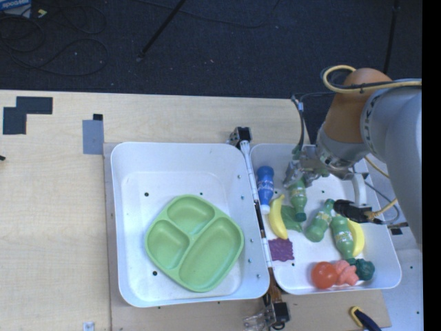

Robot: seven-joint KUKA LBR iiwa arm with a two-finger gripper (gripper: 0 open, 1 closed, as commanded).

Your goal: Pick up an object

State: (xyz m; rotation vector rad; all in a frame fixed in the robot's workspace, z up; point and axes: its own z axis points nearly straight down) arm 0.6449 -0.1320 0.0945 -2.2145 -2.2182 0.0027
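The right bin (386, 274) holds several toys. Among them are a blue bottle (264, 183), a yellow banana (276, 219) and a small green bottle (298, 200). A second green bottle (318, 227) and a third green one (342, 233) on a yellow piece lie further right. My gripper (300, 174) hangs low over the bin's back part, just above the top of the small green bottle. Nothing shows as lifted off the bin floor.
A purple piece (281, 249), a red tomato (324, 274), an orange toy (347, 274) and a dark green broccoli (364, 269) lie near the right bin's front. The left bin (131, 178) holds a green divided plate (195, 242). The grey arm (386, 126) covers the back right.
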